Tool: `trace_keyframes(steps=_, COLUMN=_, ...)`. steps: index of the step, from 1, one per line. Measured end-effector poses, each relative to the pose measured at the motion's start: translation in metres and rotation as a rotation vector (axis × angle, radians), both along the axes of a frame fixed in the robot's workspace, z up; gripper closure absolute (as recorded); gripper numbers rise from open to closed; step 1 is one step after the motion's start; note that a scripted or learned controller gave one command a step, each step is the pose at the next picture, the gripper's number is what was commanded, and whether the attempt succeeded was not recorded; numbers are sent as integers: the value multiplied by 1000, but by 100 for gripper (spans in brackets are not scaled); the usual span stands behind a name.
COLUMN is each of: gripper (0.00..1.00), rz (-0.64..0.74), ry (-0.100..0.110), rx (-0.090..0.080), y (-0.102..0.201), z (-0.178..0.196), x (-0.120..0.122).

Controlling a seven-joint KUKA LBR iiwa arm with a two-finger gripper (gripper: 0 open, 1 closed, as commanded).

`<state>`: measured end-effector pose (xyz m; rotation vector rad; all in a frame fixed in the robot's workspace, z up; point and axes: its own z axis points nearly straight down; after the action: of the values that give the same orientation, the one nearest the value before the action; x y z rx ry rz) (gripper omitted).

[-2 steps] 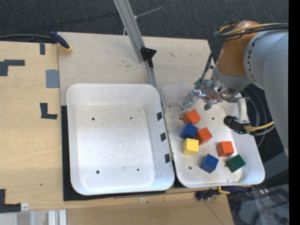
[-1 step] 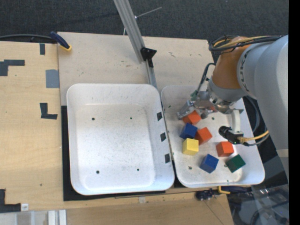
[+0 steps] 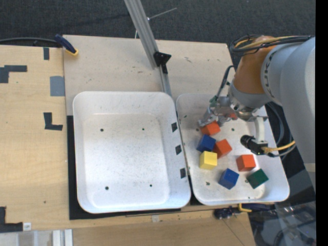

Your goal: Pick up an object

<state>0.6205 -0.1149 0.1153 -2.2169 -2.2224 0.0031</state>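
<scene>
On the far left the light wooden table (image 3: 31, 152) carries some grey tape marks, and a small blue and yellow clamp (image 3: 66, 44) lies near its back edge. Next comes the left shallow white plastic bin (image 3: 82, 137), with only small dark specks on its floor. A slanted grey metal rail (image 3: 143, 27) rises behind it and ends in a black bracket (image 3: 162, 59) close to the gap between the bins. The right shallow white plastic bin (image 3: 277, 191) touches the left one, and all the small cubes lie in it. From the left side of this bin I see first an orange cube (image 3: 210, 129) directly under my claw (image 3: 209, 121), then a blue cube (image 3: 206, 143) just below it, touching or almost touching a yellow cube (image 3: 208, 160). A second orange cube (image 3: 223, 147) lies just beside the blue one, and a second blue cube (image 3: 229, 178) sits nearer the front wall. Further right there are a third orange cube (image 3: 246, 162) and a dark green cube (image 3: 258, 178), near each other. My claw hangs low over the back left part of this bin, at the first orange cube, but I cannot tell if the fingers are spread or closed, or if they grip the cube. My grey arm with the orange band (image 3: 253, 73) enters from the right, with black and yellow cables (image 3: 266, 148) beside it.
</scene>
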Motion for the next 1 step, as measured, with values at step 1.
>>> trace_keyframes(steps=1, gripper=100, rz=0, ry=-6, rx=0, y=9, z=49, x=-5)
